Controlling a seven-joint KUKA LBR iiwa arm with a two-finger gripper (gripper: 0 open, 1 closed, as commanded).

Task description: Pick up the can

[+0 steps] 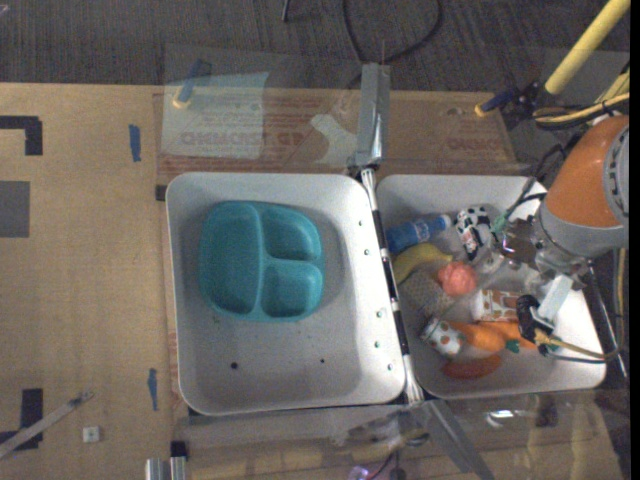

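The right bin (585,376) holds a heap of small things. A short white cylinder with red and dark marks, which looks like the can (440,336), lies near the bin's front left, beside an orange carrot (482,337). My gripper (504,251) hangs over the middle of this bin, at the end of the grey wrist under the orange band. It is just right of a black-and-white patterned cup-like thing (472,230) and above a white and orange carton (493,306). The can lies well to the front left of the gripper, apart from it.
Also in the right bin are a blue bottle (418,232), a yellow banana (420,260), a pink ball (459,279), a brown sponge (424,294) and a red piece (472,368). The left bin (190,368) holds a teal divided plate (260,260).
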